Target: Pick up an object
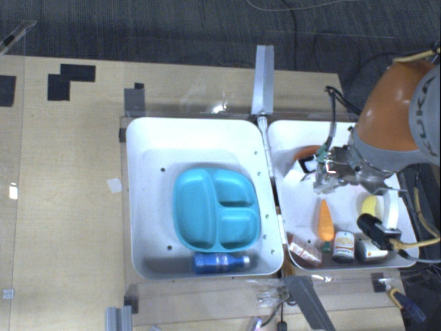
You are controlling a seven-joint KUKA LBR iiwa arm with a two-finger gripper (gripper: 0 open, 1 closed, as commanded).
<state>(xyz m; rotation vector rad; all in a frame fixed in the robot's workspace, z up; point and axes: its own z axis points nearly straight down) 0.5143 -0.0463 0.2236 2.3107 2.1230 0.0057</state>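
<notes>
In the right bin, the gripper hangs over the upper middle of the floor, with its metal tip above white plastic. Whether it is spread or closed cannot be told: the tip is small and cluttered with fittings, and nothing can be made out between its parts. No object is seen held.

Task progress, as judged from this view: the pick is not yet done. Every object lies in a bin. The approach into the right bin appears complete or close to it; the closing on an object and the lift remain.

Candidate objects in the right bin:
- An orange, carrot-like piece lies just below the gripper, long axis running up and down the view. It is the nearest item along the tip's line.
- A red-orange item lies just left of the gripper, partly hidden by it.
- A yellow item lies to the right, under the wrist.
- A small dark bottle and further small items sit along the bottom wall.

The left bin holds a blue divided tray and a blue bottle along its bottom wall, both well apart from the gripper.

Arm pose: the arm enters from the right, its orange band above the grey wrist. The wrist leans leftward and down over the right bin, placing the gripper near the divider between the bins rather than at the bin's centre.
</notes>
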